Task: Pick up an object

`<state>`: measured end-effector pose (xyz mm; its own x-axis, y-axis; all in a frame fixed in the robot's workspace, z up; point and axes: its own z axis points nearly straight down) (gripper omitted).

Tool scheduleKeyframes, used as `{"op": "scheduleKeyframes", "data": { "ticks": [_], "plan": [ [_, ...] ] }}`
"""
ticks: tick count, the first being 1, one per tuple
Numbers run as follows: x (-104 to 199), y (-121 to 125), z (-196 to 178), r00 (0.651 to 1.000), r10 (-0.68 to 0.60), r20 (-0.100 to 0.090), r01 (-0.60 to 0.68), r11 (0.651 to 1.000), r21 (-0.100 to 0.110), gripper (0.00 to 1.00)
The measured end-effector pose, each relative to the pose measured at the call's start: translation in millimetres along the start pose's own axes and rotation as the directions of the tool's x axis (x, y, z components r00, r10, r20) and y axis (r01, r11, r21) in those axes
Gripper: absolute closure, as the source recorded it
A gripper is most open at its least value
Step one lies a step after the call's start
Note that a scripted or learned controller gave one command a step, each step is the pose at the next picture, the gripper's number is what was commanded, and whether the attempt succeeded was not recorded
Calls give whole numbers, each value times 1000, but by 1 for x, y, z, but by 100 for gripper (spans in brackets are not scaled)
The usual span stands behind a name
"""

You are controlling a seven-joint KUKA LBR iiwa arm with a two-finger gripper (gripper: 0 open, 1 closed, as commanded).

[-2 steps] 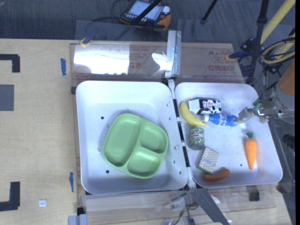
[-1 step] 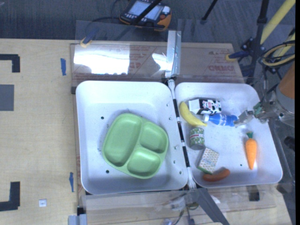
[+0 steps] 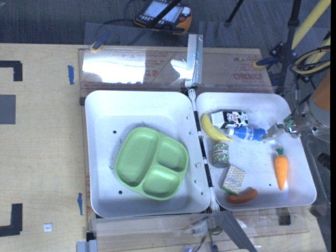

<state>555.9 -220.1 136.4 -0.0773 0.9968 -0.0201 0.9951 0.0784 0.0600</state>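
The right bin [image 3: 307, 196] holds several objects. A yellow banana [image 3: 210, 130] lies at its left, next to a black-and-white carton [image 3: 234, 118] and a blue bottle [image 3: 247, 134] lying on its side. Below them are a small green can [image 3: 220, 154], a patterned box [image 3: 234, 178] and a red sausage [image 3: 241, 195]. An orange carrot [image 3: 281, 169] lies toward the right wall. My gripper [image 3: 279, 128] is low at the bin's right side, just right of the bottle's end and above the carrot. Nothing visibly hangs from it.
The left bin [image 3: 105, 114] holds a green divided plate [image 3: 152, 163]. A clear panel [image 3: 136, 67] stands behind the bins, with a handheld controller [image 3: 161, 14] beyond it. Cables and stands [image 3: 310, 56] crowd the back right, where the arm [image 3: 321, 106] enters.
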Motion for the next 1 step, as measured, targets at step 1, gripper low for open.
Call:
{"op": "scheduleKeyframes", "data": {
  "ticks": [1],
  "plan": [
    [0,-13,1,996,93,-3,-93,996,2,0]
  ]
}}
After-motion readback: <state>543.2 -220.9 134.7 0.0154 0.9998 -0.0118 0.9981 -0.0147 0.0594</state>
